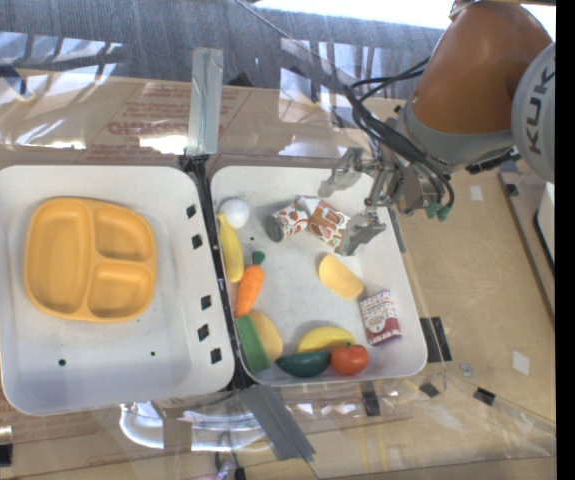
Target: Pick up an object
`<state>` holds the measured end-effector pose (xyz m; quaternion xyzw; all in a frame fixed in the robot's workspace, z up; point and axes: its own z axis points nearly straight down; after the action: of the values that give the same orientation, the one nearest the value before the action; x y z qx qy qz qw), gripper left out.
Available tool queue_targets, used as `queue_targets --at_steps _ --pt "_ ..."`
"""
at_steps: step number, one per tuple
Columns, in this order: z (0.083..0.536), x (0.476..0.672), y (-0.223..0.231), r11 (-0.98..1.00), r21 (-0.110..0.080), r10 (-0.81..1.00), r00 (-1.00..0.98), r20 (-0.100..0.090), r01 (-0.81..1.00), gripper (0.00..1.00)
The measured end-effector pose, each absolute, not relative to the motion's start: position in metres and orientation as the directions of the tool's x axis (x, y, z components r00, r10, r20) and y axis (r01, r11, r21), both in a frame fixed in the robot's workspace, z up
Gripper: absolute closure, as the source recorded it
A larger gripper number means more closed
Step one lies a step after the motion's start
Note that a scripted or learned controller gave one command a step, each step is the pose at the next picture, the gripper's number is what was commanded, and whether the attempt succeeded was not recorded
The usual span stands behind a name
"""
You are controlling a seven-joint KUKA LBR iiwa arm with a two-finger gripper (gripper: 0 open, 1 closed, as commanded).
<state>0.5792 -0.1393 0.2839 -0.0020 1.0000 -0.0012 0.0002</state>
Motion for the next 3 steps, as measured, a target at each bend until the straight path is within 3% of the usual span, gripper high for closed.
queue_targets --at_steps 1,2,3 --pt "0.126 0.645 -0.138 0.999 0.004 -0.044 -0.999 0.013 -0.044 0.00" --pt "0.118 0.658 -0.097 0.966 0.001 -0.258 -0.966 0.000 -0.258 0.00" --pt "0.172 0.658 -0.189 0.980 -0.005 -0.198 -0.980 -0.006 -0.198 0.00"
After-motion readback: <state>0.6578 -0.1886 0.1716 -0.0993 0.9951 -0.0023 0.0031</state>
